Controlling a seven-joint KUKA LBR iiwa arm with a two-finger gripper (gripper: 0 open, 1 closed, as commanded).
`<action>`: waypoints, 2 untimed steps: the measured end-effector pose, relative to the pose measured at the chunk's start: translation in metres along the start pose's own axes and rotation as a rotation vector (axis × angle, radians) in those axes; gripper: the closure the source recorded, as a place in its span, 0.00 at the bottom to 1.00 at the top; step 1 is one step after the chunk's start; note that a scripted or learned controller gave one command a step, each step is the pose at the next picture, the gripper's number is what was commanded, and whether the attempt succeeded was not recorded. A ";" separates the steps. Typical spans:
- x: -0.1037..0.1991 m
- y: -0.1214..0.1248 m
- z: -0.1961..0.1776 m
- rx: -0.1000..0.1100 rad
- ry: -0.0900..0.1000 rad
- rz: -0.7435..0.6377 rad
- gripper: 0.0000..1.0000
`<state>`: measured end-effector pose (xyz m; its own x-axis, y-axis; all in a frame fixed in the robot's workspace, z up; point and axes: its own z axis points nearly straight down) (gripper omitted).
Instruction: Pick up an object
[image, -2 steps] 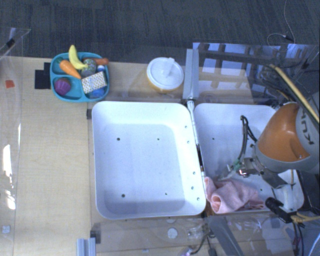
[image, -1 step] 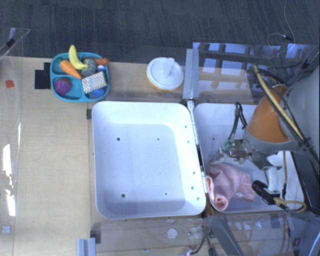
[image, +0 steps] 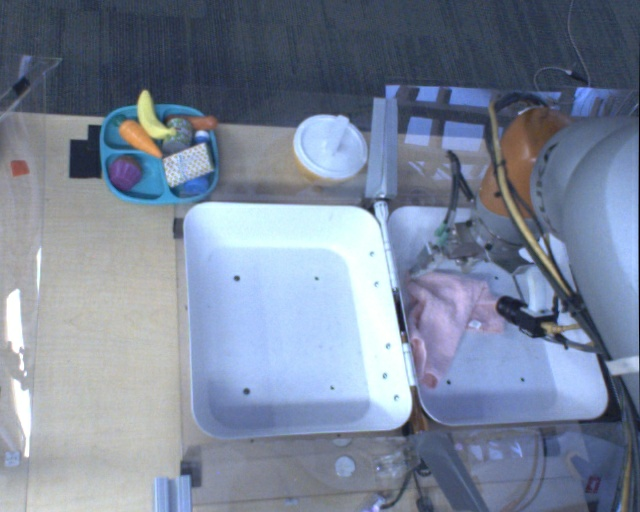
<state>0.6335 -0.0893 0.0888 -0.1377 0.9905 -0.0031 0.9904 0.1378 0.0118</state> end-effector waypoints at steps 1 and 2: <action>-0.039 -0.075 -0.002 0.001 -0.002 -0.049 0.00; 0.014 -0.122 -0.004 -0.005 -0.001 -0.110 0.00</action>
<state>0.5108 -0.0922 0.0911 -0.2453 0.9694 -0.0054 0.9693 0.2453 0.0159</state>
